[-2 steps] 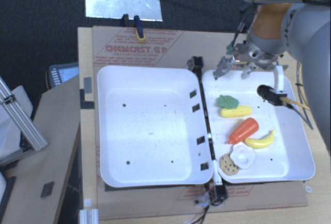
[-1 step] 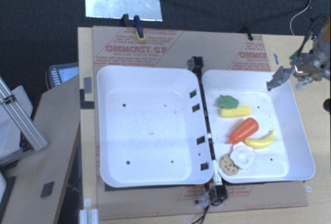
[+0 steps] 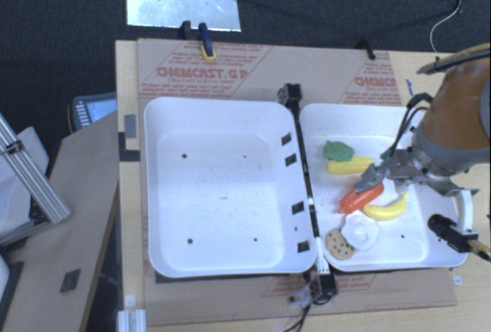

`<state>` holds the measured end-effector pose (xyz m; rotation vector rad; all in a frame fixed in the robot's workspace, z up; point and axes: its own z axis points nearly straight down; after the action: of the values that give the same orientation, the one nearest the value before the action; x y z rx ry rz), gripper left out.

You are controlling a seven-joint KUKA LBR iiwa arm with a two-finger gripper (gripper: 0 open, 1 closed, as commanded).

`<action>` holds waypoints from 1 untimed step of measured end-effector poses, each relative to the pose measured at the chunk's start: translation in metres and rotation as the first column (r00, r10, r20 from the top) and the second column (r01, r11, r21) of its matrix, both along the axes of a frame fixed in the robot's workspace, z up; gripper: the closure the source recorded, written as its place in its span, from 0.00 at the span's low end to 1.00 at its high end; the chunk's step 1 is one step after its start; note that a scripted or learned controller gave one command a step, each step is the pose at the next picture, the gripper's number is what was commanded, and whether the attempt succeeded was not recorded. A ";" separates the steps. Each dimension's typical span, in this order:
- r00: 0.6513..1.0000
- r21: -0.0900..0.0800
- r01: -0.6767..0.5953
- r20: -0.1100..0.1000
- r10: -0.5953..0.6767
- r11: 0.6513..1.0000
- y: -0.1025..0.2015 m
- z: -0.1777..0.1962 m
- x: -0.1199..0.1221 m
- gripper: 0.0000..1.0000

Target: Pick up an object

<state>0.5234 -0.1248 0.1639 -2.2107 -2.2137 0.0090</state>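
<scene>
Gripper (image 3: 377,175) sits low in the right bin (image 3: 349,117), at the right of the frame, fingertips down at the upper end of the orange carrot (image 3: 359,198). Whether the claw is clamped on it, I cannot tell. Around the carrot: yellow corn (image 3: 347,166) and green leaf (image 3: 338,149) above, banana (image 3: 387,208) just right, white egg (image 3: 360,231) and cookie (image 3: 338,244) below. Left bin (image 3: 165,119) fills mid-frame.
</scene>
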 end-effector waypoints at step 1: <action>1.000 -0.004 -0.004 0.013 0.004 1.000 0.042 -0.083 0.000 0.00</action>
<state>0.5231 -0.0826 0.0809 -2.2145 -2.2271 -0.0006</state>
